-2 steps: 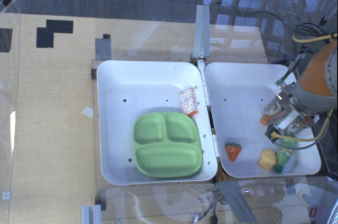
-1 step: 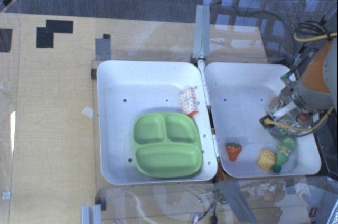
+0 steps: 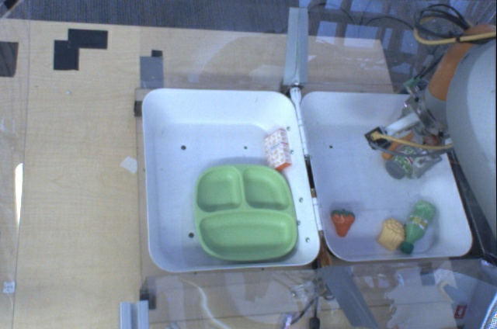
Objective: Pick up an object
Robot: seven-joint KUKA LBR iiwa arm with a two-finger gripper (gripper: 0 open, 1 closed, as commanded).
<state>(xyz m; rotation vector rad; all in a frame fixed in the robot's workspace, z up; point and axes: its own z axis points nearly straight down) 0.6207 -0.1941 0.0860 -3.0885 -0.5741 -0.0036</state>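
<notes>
**Gripper low in the right bin, grasp unclear**

Gripper (image 3: pixel 402 155) sat low over the right bin (image 3: pixel 342 118), near its right wall, and whether it was open or closed on anything could not be told; a small grey-green thing (image 3: pixel 401 165) lay right at it, too blurred to name. Nearest the camera in that bin, along the front edge, lay a green bottle (image 3: pixel 418 225) touching a yellow toy (image 3: pixel 391 233), with a red strawberry-like toy (image 3: pixel 343 220) a little apart to their left. In the left bin (image 3: pixel 167 164) a green divided plate (image 3: pixel 245 211) filled the front right part, and just beyond it a small red-and-white packet (image 3: pixel 276 148) leaned by the bin's right wall. Farther back, the grey arm (image 3: pixel 474 110) with its orange band (image 3: pixel 444 75) came in from the right.
</notes>
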